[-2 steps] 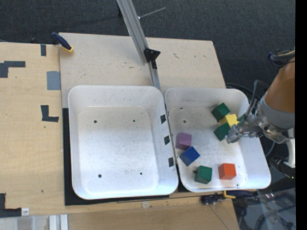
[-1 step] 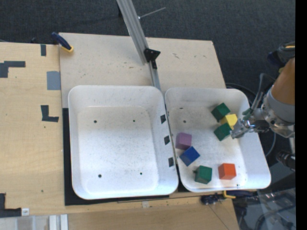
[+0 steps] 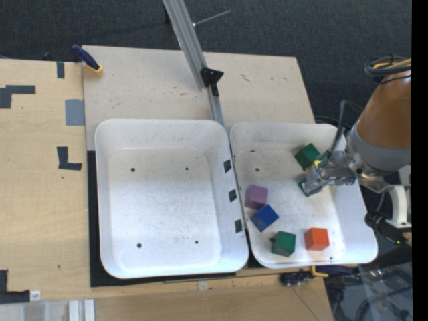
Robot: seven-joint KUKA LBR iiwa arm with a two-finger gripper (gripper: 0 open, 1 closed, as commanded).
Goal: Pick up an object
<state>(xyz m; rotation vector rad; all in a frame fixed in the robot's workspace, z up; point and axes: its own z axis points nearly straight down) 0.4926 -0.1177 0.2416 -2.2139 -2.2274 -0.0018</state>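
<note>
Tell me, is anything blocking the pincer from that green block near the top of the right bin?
Nothing visible does. The pincer hangs just below the green block, with only bare floor of the right bin between them; the other blocks lie farther down.

**Count of things on the desk**

Two white bins: the left bin (image 3: 107, 179) and the right bin (image 3: 281, 136). Five blocks lie in the right one: two green (image 3: 307, 155) (image 3: 283, 243), one purple (image 3: 256, 196), one blue (image 3: 265, 217), one orange (image 3: 317, 239).

Arm: grey, orange-banded above the wrist, reaching in from the right. Hand (image 3: 311, 184): lowered, tilted leftward from the wrist; finger state indiscernible.
</note>
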